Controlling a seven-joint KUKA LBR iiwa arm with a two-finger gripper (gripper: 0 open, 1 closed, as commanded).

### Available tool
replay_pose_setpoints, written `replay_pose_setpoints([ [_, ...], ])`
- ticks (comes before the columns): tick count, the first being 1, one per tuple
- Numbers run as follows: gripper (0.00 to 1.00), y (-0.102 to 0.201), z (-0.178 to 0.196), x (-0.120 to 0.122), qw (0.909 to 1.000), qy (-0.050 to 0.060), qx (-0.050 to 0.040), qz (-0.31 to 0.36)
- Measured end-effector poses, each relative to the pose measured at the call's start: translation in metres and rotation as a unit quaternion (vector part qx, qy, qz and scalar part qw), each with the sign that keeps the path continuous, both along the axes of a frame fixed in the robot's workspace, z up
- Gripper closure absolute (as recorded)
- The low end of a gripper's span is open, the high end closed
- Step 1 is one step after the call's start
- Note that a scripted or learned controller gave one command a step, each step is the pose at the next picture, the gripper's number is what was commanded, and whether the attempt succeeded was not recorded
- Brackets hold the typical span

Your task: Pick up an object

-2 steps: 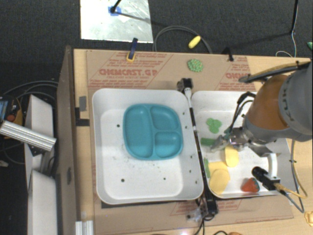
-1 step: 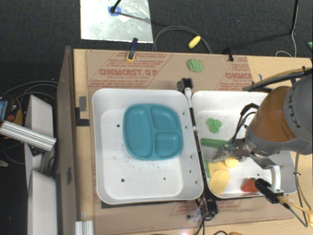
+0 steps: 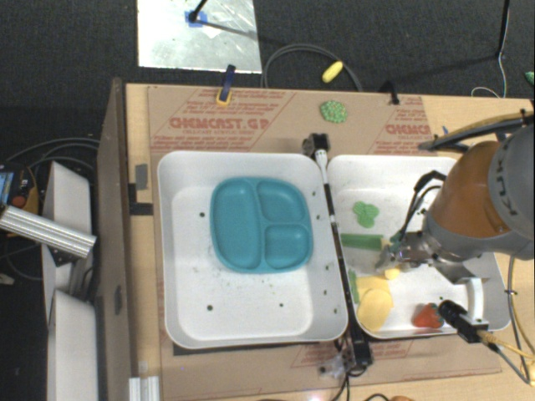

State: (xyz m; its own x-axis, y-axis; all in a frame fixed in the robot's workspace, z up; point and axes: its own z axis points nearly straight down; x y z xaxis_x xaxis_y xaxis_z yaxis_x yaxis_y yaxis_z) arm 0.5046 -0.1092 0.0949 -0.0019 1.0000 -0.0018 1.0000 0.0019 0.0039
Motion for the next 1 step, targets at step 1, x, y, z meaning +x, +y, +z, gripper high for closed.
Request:
replay_pose_setpoints([
  [1, 1.00, 0.0704, 0.0950, 0.0429, 1.0000, -0.004, 0.0015, 0.006],
])
